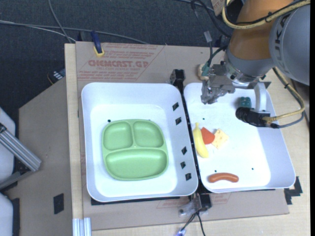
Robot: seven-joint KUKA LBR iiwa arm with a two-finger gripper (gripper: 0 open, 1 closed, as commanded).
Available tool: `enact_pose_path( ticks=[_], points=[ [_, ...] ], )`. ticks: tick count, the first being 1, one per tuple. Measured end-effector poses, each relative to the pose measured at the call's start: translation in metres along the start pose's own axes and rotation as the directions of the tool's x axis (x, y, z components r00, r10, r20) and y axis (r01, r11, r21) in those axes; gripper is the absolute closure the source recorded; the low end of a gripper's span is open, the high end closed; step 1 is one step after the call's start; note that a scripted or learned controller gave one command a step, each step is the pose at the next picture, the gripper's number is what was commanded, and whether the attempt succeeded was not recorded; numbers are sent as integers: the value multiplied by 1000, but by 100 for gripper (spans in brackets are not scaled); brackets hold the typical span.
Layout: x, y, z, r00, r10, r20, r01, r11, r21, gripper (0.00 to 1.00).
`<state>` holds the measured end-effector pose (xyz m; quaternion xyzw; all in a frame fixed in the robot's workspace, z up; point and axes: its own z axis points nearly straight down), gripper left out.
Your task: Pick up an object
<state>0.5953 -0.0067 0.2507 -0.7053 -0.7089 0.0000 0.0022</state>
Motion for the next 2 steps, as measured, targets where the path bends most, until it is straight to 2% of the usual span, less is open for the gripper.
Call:
enact_pose_path(
  ticks=[1, 2],
  points=[
    [45, -18, 3, 1000, 0, 1, 0, 1000, 1, 100],
    [95, -47, 6, 1000, -1, 0, 1, 1000, 2, 100]
  ],
)
